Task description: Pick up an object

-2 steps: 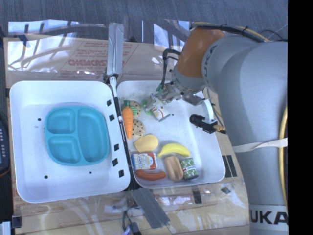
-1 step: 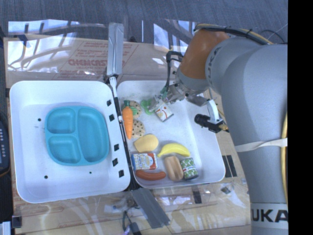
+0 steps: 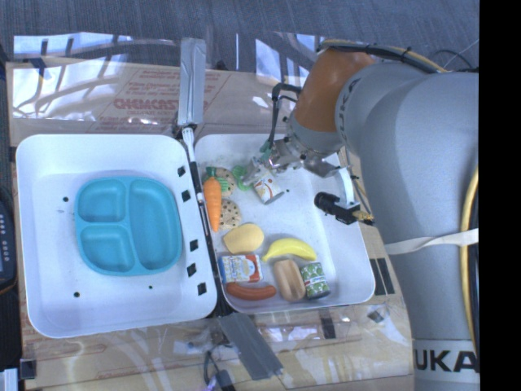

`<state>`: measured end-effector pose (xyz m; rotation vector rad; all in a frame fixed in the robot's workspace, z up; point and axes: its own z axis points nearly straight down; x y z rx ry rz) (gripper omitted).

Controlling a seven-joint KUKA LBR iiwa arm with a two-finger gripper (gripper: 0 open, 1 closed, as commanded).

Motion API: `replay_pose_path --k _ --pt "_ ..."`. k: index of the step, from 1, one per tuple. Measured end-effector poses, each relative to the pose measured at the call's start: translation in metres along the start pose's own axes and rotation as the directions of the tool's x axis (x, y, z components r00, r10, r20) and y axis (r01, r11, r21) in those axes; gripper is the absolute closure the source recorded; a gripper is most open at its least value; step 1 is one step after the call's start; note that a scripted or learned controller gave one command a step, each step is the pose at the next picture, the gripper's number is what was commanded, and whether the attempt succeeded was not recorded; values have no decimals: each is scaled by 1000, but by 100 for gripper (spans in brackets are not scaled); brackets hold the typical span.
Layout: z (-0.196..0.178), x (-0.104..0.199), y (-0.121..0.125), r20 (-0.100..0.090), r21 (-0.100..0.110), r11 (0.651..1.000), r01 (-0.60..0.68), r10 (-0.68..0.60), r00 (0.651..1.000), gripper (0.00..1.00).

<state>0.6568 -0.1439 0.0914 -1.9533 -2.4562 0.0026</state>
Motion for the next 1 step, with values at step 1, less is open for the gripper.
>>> replay_pose_path --k 1 --pt "0 1 0 0 1 1000 26 -26 1000 100"
